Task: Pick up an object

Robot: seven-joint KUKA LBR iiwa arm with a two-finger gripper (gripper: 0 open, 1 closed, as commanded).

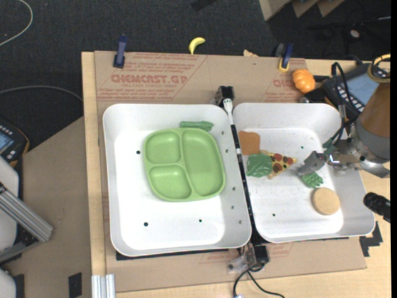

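The right bin [291,225] holds several toy foods: a brown toast square [249,142], a green lettuce leaf [260,165], a small pizza slice [283,161], a small green piece [312,180] and a tan round biscuit [325,201]. My gripper [313,162] hangs low over the right bin's middle right, just above the small green piece and right of the pizza slice. The arm reaches in from the right edge.
The left bin [124,216] carries a green divided plate [184,164] with a green pod [196,126] at its top edge. An orange toy [303,80] and a yellow banana [196,43] lie on the cardboard behind the bins, near blue clamps [120,53].
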